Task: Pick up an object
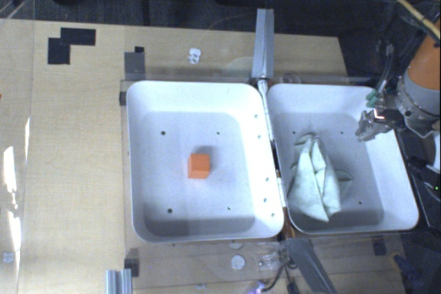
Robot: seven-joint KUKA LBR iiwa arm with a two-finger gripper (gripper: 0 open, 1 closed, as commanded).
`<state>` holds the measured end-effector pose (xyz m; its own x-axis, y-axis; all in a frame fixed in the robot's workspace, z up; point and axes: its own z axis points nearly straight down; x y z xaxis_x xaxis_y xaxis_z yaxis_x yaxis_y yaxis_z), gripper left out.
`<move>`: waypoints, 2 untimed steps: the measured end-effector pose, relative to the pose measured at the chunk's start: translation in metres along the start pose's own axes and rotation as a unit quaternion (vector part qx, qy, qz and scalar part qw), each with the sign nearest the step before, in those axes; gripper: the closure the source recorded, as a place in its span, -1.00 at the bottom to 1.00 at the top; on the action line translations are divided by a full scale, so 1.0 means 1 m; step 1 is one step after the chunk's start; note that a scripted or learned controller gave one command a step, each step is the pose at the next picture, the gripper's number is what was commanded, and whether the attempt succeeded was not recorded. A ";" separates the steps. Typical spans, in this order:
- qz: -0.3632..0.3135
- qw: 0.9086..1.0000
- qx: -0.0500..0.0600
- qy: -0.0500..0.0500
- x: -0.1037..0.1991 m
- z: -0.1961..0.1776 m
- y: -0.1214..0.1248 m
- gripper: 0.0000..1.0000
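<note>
An orange cube lies near the middle of the left bin. A crumpled white cloth rests in the right bin, toward its left and front. My gripper hangs over the right bin's right side, to the right of the cloth and apart from it. Nothing shows between its fingers. The grey arm with its orange band comes in from the right edge.
A grey metal post stands behind the divide between the two bins. Black tape marks lie on the wooden bench at the back left. Cables and dark hardware crowd the right edge beside the right bin.
</note>
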<state>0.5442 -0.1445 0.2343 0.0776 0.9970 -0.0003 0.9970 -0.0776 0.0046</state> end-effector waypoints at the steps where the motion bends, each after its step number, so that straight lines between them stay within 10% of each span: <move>1: 0.045 0.999 0.002 0.000 -0.023 0.083 -0.022 1.00; 2: 0.108 0.994 0.001 0.000 0.008 0.000 0.018 1.00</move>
